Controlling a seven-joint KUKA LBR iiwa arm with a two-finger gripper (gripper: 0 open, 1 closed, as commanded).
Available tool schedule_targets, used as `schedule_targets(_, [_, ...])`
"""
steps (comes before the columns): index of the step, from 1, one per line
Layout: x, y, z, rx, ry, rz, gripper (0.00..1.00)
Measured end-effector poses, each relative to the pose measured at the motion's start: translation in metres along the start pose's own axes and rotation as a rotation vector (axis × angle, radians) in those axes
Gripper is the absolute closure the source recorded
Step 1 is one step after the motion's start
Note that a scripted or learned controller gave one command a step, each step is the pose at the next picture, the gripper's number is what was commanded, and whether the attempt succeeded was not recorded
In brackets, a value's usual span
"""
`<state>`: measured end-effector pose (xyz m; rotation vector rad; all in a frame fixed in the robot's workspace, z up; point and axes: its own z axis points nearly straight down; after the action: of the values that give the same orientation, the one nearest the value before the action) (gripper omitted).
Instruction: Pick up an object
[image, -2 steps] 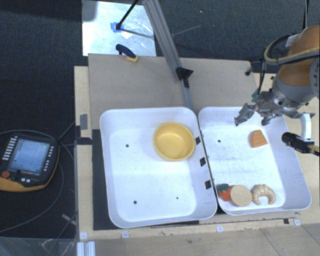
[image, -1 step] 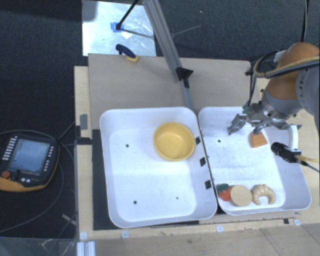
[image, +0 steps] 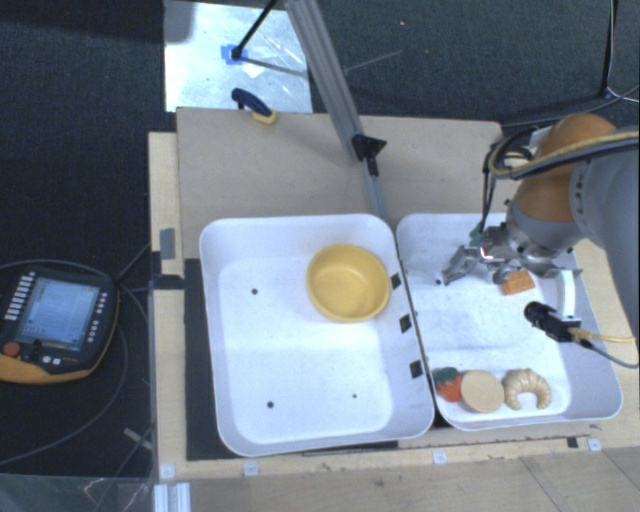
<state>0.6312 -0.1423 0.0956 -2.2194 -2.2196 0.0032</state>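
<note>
so the gripper (image: 478, 262) is down in the right bin (image: 455, 330), up near its far edge, and honestly can't tell how it's set from this angle. There's a small orange-brown block (image: 517, 284) right beside it, touching or nearly, hard to say. Nothing visibly held. Along that bin's near edge sit a red and green piece (image: 446, 381), a round tan biscuit-looking thing (image: 481, 391) and a croissant (image: 527, 387), all in a row. Left bin (image: 260, 400) has a yellow bowl (image: 347, 282) upright toward its far right corner
</note>
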Motion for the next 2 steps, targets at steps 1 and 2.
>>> schedule_targets(1, [0.0,0.002,-0.013,-0.006,-0.001,0.0,1.0])
schedule_targets(2, [-0.003,0.006,-0.076,-0.01,-0.002,0.0,1.0])
